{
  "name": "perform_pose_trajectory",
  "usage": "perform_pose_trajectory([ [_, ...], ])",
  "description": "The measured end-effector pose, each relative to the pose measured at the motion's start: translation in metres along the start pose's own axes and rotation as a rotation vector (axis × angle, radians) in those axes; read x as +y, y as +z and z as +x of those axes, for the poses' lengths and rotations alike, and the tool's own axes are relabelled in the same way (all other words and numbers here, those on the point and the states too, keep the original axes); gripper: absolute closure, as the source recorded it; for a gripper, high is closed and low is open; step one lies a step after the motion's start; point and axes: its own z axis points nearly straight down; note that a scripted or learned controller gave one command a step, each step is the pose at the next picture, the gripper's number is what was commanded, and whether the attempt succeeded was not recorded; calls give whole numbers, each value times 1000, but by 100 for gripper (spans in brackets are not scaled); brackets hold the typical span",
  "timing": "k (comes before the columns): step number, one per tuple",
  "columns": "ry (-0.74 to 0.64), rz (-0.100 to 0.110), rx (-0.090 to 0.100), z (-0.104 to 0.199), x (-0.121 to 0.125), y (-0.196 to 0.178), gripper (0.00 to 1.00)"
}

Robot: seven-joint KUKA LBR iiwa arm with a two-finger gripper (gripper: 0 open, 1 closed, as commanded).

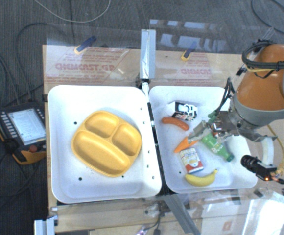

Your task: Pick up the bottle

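The pincer (209,129) hangs low over the right-hand shallow white bin (166,177), at the end of the grey arm with its orange band (265,82). Whether it is released or clenched cannot be told from this slant (the metal parts blur together there). The green plastic bottle (217,147) lies on its side just below and slightly right of the pincer, close to it or perhaps touching; nothing shows it being grasped. Just left of and below the pincer lies a small orange carrot-shaped piece (184,144), and below that a small carton with a red base (191,160). Further below, near the bin's front wall, is a yellow banana (201,178). To the pincer's left lies a red-orange sausage-shaped toy (175,123), and up-left of it a black and white packet (185,110). Well to the left, the other white bin (59,180) carries a yellow three-compartment plate (106,142). Beyond the worktop's far left sits a handheld control tablet (20,129).
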Motion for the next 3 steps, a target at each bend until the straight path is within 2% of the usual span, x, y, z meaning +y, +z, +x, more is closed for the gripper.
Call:
perform_pose_trajectory([
  [1, -80, -2, -2, -72, 9, -3, 0],
  [2, -309, -2, 1, -128, 29, 99, 0],
  [3, -402, -12, -8, -113, 77, 152, 0],
])
